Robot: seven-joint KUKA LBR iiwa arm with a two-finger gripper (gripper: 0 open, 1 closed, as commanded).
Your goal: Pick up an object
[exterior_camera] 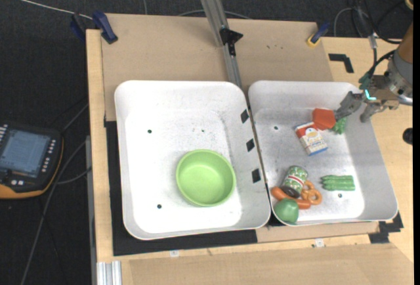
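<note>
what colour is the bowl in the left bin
Light green. The bowl sits in the left bin, clear in the camera view.

You won't get any readable text from this view. The small carton (312,139), lying just left of and below the gripper (359,108), has a printed face, orange-red and white, but the print is too small to make out. The can (296,178), farther down and left of the gripper, carries a label in red, green and white; no words resolve. The handheld pendant (25,160), far left of the gripper off the bench, shows a lit screen, contents illegible.
</note>
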